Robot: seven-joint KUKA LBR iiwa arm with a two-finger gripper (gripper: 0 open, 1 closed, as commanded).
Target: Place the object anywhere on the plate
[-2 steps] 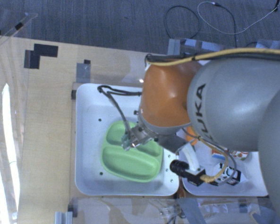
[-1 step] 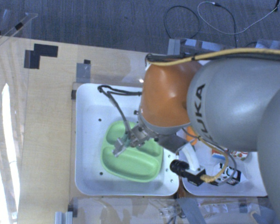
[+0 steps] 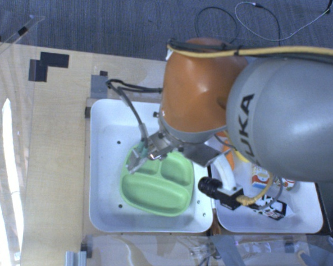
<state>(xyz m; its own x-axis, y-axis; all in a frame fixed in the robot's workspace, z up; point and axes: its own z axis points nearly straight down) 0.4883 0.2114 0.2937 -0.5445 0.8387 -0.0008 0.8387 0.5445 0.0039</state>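
You see the gripper (image 3: 138,159) low over the green plate's (image 3: 158,186) upper-left corner; whether its fingers are parted or holding anything, you cannot tell. The plate, pale green with divided compartments, sits beneath it in the left bin (image 3: 106,154).

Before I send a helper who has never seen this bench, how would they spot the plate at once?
Find the two white bins side by side; take the left bin. The green plate lies in its right half, under the arm's claw. It is the bench's one pale green thing, divided into compartments.
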